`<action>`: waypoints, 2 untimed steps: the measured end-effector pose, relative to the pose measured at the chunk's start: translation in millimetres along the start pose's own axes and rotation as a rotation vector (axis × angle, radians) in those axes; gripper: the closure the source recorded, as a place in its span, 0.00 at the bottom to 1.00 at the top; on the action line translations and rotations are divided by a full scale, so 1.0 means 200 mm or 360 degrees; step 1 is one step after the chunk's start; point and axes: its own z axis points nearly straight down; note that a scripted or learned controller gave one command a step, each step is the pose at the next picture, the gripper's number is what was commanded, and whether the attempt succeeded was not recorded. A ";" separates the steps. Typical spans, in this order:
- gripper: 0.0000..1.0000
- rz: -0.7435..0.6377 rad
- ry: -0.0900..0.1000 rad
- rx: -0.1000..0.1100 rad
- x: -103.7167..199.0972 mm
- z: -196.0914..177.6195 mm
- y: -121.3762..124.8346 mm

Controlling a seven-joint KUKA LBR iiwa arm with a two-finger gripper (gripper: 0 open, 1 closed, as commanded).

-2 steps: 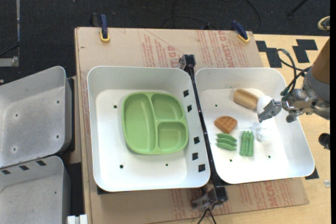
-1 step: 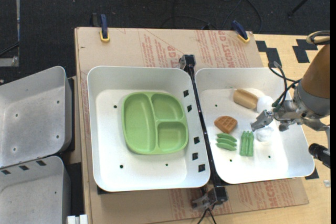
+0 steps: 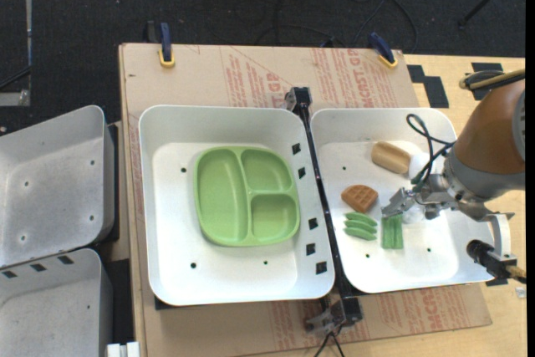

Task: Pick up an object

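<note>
In the right bin (image 3: 435,267) lie a tan bread roll (image 3: 392,155), a brown waffle-like piece (image 3: 360,197), a green pea pod (image 3: 361,226) and a green flat piece (image 3: 393,233). My gripper (image 3: 402,206) hangs low over the bin, just above the green flat piece and right of the waffle. Nothing shows between its fingers. The arm's orange band (image 3: 499,138) rises to the right.
The left bin (image 3: 167,263) holds a green divided plate (image 3: 247,195). A black divider (image 3: 313,180) runs between the bins. White panels (image 3: 50,180) lie off the bench at the left. Clamps (image 3: 165,46) hold the board's far edge.
</note>
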 end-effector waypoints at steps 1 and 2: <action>1.00 0.0002 -0.0002 -0.0003 0.00 -0.06 0.00; 1.00 0.0004 -0.0003 -0.0006 -0.04 -0.32 -0.04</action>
